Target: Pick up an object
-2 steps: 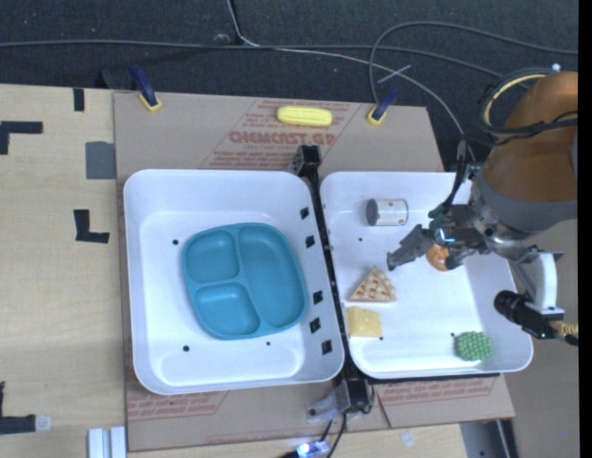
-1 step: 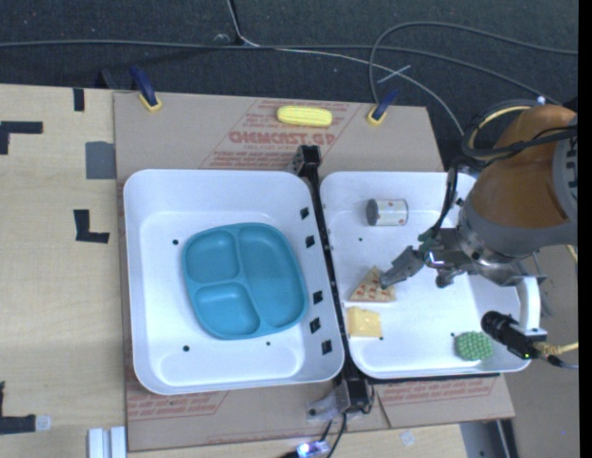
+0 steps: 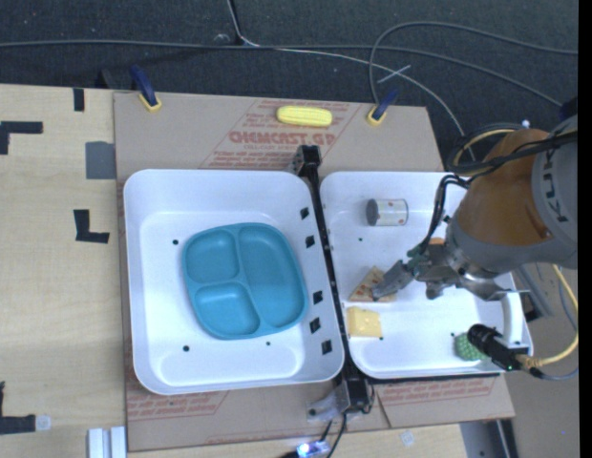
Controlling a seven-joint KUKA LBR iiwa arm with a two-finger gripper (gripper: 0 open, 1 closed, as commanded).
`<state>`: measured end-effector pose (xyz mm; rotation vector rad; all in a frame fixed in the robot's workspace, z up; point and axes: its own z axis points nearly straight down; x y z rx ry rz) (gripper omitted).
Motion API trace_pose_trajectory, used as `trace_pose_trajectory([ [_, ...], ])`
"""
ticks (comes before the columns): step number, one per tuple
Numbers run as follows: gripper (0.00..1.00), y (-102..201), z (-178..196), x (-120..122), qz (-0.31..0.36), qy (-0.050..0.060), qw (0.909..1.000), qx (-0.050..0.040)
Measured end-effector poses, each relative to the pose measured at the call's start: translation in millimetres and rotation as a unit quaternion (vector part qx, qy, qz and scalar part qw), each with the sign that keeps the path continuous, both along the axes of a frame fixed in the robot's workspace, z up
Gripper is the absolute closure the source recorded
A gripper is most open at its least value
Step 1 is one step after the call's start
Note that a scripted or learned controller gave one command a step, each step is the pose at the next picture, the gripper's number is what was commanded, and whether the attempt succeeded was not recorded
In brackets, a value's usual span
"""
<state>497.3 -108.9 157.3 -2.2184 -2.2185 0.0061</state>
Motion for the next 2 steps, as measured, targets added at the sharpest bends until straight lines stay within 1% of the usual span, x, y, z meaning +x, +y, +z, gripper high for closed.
trace_pose_trajectory([
  [1, 0.00, 6, -45, -4, 0.000, 0.000, 1.0000, 0.0005],
  [2, 1.00, 7, -34, -4, 0.001, 0.000, 1.0000, 0.0008],
])
